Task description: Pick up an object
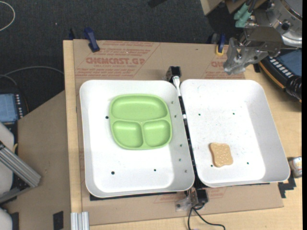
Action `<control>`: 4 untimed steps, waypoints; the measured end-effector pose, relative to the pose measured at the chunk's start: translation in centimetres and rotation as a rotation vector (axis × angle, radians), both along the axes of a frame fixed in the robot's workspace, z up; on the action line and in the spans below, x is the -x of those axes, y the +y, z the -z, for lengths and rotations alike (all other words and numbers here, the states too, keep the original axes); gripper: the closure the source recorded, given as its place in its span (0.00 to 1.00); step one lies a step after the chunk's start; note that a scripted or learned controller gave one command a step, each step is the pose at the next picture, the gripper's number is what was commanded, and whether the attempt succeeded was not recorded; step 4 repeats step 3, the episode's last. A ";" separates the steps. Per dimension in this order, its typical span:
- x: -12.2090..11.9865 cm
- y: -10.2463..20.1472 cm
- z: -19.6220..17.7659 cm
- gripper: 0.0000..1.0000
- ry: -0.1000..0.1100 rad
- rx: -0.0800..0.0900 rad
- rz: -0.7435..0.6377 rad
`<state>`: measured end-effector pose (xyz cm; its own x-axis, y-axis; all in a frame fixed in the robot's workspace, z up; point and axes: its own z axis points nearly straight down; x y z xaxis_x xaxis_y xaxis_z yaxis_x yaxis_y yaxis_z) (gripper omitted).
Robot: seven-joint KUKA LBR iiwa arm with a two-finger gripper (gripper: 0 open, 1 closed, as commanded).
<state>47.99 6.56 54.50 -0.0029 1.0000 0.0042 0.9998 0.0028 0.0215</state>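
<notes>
At the upper right, the gripper (235,60): grey metal, hanging off the arm (280,13) that reaches in from the right edge. Poised over the brown board (120,56), just past the far rim of the right bin (268,123), near that bin's far corner. Too small and too cluttered to read as apart or together; cannot tell. Nothing seen clamped in it.

Well apart from the gripper, toward the near side of the right bin: a tan toast-shaped piece (221,155), the one loose thing to pick up. Lying flat on the white floor, clear of every wall, rounded top pointing away from the camera, nearer the middle divide than the right rim.

Just beside the right bin, sharing the middle edge: the left bin (96,171), white and shallow like its neighbour. Inside it, a light green divided plate (140,121), flat, set toward the far half, with one wide compartment on the far side and two smaller ones on the near side.

At the far end of the seam between the bins, a black clip (173,73). Beneath both bins, the brown board again, printed with red lettering. On its far edge, a blue clamp (91,39) at the left and a second clamp (220,45) near the gripper. At the near edge, below the seam, black cables (196,212).
</notes>
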 end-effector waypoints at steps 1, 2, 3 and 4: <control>0.1 2.6 9.4 1.00 0.031 0.006 0.000; 0.0 1.7 7.4 1.00 0.017 0.004 0.004; 0.1 2.2 10.7 1.00 0.027 0.005 0.004; 0.1 2.2 10.7 1.00 0.027 0.005 0.004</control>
